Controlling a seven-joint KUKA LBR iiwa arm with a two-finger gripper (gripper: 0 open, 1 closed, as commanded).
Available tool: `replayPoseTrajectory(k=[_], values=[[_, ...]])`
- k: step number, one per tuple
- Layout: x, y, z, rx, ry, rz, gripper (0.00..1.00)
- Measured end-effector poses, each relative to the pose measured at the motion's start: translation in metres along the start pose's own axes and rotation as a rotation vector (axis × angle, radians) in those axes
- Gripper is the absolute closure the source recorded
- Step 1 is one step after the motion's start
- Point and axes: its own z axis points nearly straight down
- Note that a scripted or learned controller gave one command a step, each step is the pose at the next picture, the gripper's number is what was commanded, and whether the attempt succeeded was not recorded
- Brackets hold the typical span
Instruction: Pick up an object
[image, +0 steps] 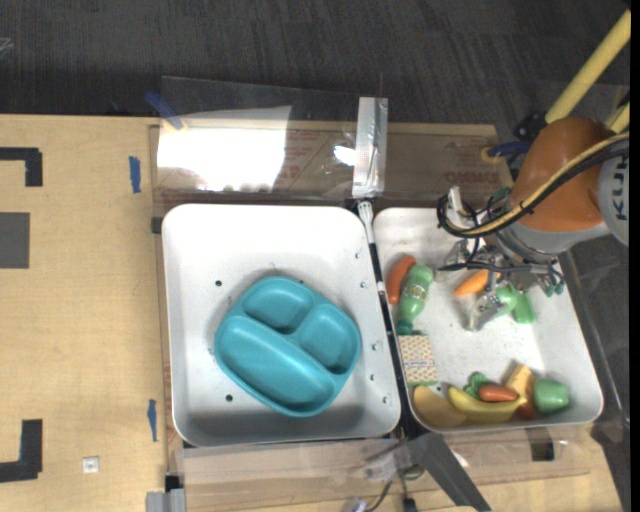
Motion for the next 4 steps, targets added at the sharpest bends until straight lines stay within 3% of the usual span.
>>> replayPoseTrajectory(k=[1,2,3,4], values=[[-0.004,0.0,-0.011,0.002,-0.01,0.0,1.0],[0.035,0.034,-0.002,0.002,-0.004,0.235,1.0],[-0.019,0.038,-0.001,0.001,-0.002,0.277,1.0],[-0.051,-0.013,-0.204,0.0,-0.001,-0.017,1.0]])
